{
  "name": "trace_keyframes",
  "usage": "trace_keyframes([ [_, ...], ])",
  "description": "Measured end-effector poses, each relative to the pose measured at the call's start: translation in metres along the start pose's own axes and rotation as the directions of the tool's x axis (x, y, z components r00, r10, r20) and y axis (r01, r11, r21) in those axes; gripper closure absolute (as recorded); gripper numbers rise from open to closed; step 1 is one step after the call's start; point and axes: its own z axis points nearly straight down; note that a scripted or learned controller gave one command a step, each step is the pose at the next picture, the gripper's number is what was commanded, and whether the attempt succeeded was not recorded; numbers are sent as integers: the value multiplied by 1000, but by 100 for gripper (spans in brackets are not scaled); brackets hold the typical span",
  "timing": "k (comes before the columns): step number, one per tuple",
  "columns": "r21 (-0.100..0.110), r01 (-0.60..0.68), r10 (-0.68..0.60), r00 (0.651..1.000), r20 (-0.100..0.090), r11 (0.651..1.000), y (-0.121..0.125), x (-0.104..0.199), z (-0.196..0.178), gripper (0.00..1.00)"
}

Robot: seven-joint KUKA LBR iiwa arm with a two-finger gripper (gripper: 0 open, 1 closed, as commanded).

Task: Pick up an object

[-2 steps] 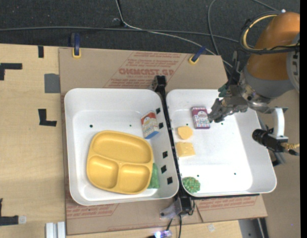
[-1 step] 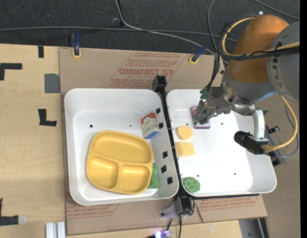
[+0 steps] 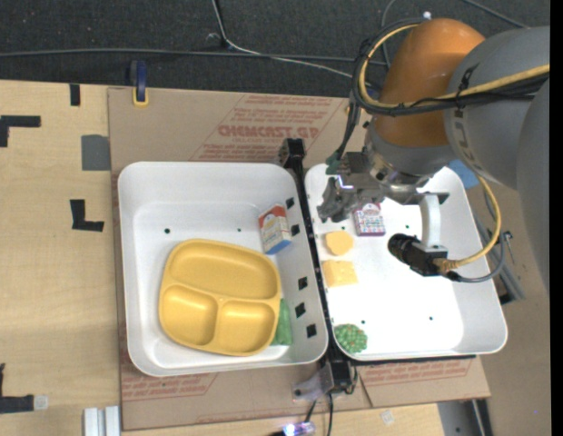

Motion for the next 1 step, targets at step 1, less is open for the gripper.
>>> trace_keyframes([
  [1, 2, -2, 2, 1000, 1, 1000, 1, 40, 17, 100],
])
